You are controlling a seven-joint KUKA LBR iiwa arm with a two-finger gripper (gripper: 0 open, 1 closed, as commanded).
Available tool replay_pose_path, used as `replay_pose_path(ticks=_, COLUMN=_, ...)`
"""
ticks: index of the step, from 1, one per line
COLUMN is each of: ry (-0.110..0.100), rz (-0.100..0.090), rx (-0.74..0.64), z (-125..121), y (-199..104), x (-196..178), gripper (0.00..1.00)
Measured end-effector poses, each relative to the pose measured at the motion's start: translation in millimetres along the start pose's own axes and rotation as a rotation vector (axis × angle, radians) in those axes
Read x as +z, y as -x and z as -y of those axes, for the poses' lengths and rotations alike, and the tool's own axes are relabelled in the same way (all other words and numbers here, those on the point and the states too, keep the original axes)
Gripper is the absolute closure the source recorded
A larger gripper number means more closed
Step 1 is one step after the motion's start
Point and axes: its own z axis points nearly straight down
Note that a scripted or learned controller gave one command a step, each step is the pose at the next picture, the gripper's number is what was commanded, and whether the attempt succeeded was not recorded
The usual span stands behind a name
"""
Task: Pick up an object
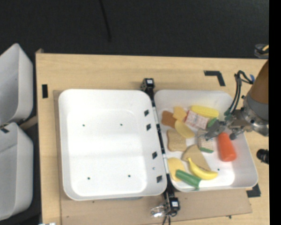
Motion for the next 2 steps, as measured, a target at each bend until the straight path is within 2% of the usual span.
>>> replay_pose_path(ticks=1, ry=0.0, rz=-0.001, rx=-0.007, z=-59, y=-69, x=70, gripper=0.0)
replay_pose_path(ticks=2, ry=0.004, rz=0.003, rx=0.001, z=-106, y=-89, x=101, gripper=0.0)
